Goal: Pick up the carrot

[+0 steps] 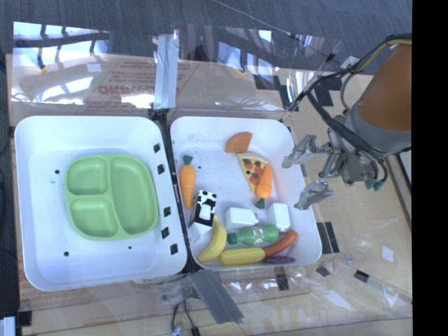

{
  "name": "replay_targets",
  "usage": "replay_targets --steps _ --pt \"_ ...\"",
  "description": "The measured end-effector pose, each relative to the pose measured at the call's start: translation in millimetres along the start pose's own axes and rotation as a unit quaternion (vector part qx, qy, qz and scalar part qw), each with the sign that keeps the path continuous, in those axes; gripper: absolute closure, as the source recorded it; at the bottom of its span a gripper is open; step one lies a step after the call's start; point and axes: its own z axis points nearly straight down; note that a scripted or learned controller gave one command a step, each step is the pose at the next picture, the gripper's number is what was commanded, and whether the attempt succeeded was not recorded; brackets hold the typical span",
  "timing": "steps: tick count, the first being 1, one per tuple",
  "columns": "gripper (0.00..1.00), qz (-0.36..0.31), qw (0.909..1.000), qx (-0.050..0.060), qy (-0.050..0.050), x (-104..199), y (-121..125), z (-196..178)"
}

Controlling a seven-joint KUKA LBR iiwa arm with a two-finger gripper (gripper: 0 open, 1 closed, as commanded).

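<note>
From the overhead camera, my gripper (306,175) hangs just outside the right rim of the right bin (210,121), fingers spread wide with nothing between them. The carrot (187,183) lies along that bin's left wall, green top pointing away from the bananas (222,247), just above the black-and-white toy (204,208). A second carrot (264,183) rests by the pizza slice (250,165) nearer me. I judge it light, rigid, smooth plastic, so I would pinch across its thick middle.
</note>
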Motion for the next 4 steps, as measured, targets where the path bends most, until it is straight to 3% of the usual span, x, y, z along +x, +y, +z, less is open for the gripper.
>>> replay_targets --steps 1,2,3,4 --pt "0.00 -0.042 0.9991 -0.003 0.004 -51.5 14.5 112.4" --pt "0.00 0.012 0.9999 0.000 -0.003 -66.9 -5.4 183.4" --pt "1.00 0.006 1.0000 0.000 -0.003 -68.4 -1.9 173.6" --pt "1.00 0.008 1.0000 -0.001 -0.001 -20.7 70.9 139.3"
